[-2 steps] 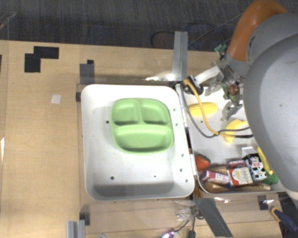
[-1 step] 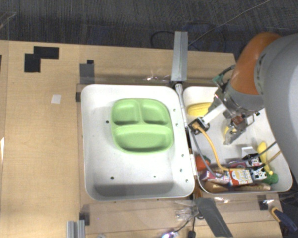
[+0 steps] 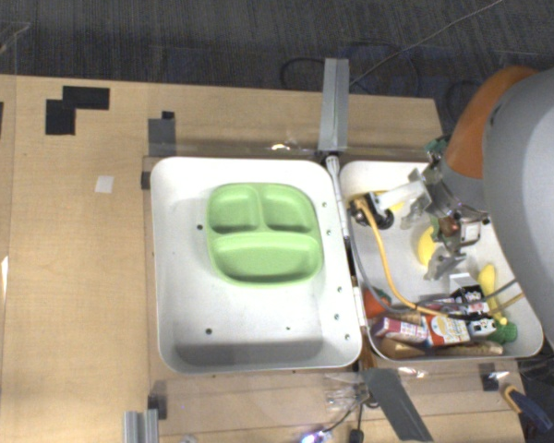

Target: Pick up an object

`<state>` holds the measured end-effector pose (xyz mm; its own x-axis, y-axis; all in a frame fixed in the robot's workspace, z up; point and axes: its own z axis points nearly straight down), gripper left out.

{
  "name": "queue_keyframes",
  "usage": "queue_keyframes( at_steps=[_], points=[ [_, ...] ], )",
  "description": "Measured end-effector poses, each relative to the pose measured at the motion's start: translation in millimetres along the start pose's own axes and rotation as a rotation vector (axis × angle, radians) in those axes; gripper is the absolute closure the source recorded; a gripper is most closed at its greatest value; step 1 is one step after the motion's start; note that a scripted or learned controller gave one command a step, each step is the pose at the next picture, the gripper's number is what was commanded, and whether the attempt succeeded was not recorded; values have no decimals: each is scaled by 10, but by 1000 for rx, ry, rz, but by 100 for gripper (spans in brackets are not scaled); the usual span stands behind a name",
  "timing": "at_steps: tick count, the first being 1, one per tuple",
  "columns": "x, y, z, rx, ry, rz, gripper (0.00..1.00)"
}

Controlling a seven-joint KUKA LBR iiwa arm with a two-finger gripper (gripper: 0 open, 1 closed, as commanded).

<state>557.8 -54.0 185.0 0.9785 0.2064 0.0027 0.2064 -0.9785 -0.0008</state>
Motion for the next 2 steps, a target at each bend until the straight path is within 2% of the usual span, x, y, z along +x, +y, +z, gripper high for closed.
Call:
queue_keyframes(
  at_steps=[1, 2],
  points=[
    [-139, 33, -1248, -1, 1, 1, 0],
    [420, 158, -525, -1, -1, 2, 0]
  ],
)
